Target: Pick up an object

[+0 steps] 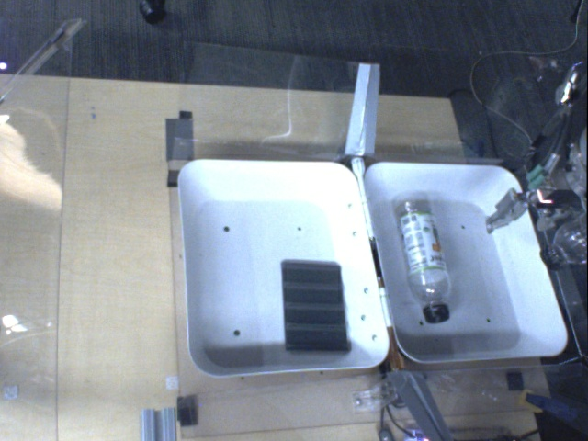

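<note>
Bottle (422, 258) lies lengthwise mid right bin (514, 333), cap toward front edge. Gripper (508, 209) near the bin's right rim, holding nothing; can't tell its opening. Straddle the bottle's narrow width, descend centred.

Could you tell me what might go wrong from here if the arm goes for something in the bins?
1. The clear plastic bottle lies on its side in the right bin; round and smooth, it could roll or slip from a pinch.
2. The gripper sits by that bin's right rim, so a descent there might catch the wall.
3. The black ridged block lies flat in the left bin, offering little edge to grasp.
</note>
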Tool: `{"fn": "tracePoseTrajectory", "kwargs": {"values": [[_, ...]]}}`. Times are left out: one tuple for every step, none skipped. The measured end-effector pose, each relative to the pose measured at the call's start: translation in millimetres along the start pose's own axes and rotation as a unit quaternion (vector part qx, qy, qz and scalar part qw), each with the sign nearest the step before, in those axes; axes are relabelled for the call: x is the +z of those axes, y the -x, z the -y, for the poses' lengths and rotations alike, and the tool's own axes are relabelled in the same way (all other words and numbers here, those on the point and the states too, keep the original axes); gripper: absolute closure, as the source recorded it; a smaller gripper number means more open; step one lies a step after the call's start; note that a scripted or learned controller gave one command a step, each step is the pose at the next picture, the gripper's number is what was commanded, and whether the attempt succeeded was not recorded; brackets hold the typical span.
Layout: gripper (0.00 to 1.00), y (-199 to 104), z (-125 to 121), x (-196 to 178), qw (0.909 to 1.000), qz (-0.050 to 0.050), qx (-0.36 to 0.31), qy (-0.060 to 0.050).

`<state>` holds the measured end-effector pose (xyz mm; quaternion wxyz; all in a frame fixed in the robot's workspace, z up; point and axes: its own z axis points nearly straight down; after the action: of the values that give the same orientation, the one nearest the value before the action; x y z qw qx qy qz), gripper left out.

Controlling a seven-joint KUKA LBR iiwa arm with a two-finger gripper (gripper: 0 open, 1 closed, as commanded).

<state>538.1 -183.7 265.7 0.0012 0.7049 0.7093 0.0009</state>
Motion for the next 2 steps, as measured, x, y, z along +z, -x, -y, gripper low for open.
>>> {"fn": "tracePoseTrajectory", "kwargs": {"values": [[0.0,-59,-31,106,0.9973,0.0,-0.074,0.0],[0.0,-92,-44,176,0.9972,0.001,-0.074,0.006]]}}
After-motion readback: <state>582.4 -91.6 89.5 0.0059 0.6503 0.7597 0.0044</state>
